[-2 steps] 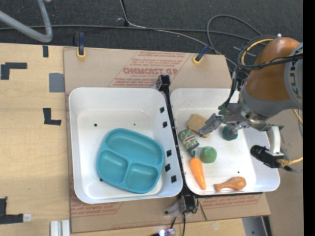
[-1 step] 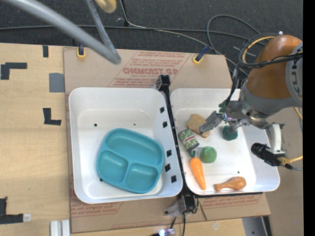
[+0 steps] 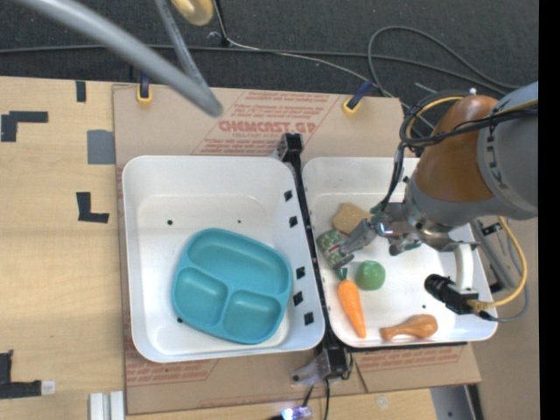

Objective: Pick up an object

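Wooden tabletop (image 3: 52, 261) carries two white bins. Right bin (image 3: 350, 171) holds a carrot (image 3: 352, 308), green ball (image 3: 370, 275), tan block (image 3: 350, 216). Gripper (image 3: 363, 239) hangs low among them, fingers' spread impossible to tell; crowding risks a glancing miss.

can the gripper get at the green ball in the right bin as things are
Probably yes: the gripper hangs just above-left of the green ball, which lies uncovered, with the carrot close beside it.

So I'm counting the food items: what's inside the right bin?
The right bin holds an orange carrot, a green ball, a tan block, a brown drumstick-shaped piece and a green patterned item. The arm hides part of its floor.
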Motion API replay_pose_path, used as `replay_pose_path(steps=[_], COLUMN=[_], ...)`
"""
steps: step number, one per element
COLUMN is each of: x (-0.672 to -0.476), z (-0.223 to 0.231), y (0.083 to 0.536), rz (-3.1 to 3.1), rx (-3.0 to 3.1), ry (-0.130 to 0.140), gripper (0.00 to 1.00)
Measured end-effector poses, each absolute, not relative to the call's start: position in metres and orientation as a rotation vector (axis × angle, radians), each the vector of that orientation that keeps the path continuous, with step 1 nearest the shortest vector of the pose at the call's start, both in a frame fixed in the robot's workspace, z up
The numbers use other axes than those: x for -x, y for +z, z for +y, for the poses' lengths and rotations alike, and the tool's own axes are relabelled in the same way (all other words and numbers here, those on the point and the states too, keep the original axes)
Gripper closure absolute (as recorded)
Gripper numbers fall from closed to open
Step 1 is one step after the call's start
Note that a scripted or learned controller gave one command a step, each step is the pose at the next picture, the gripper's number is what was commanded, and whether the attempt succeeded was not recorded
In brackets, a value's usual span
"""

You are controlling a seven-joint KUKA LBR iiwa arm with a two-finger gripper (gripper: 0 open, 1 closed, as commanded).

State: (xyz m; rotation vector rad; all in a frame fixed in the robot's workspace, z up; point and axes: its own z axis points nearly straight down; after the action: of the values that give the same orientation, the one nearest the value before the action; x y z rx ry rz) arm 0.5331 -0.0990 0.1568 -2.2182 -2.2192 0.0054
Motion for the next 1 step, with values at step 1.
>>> replay_pose_path(steps=[1], x=[-0.5217], z=[-0.1012], y=[0.1026], rz=[-2.218], rx=[2.218], ry=[0.007], gripper=[0.00])
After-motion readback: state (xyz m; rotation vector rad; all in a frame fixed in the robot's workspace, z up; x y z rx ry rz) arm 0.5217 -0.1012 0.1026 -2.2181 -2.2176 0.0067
